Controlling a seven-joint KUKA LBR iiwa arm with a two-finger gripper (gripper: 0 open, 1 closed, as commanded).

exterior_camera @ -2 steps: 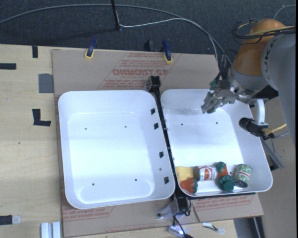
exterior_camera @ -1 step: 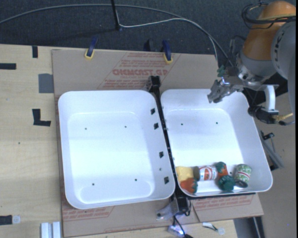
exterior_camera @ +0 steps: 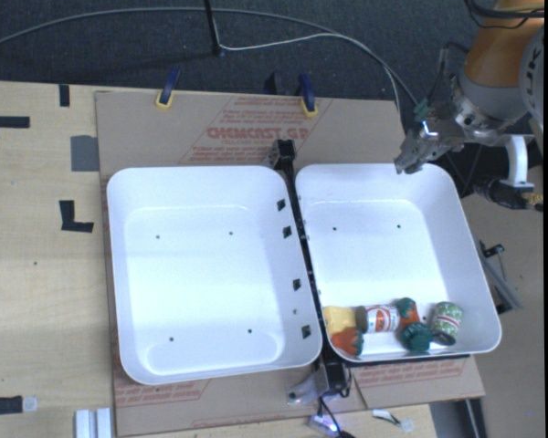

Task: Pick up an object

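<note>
We see 2 white bins side by side on a cardboard sheet [exterior_camera: 256,130] w/ red print; left bin [exterior_camera: 128,245], right bin [exterior_camera: 365,199]. Blue clamps [exterior_camera: 306,94] hold its far edge. Black tape marks [exterior_camera: 68,215] on the wood bench [exterior_camera: 27,290].

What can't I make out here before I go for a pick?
- Gripper: small and dark over the right bin's far rim; finger state unreadable in the camera view.
- Object pile: items overlap along the near wall; the count and what each is are too small to tell.
- Arm: cut off by the top edge.
</note>
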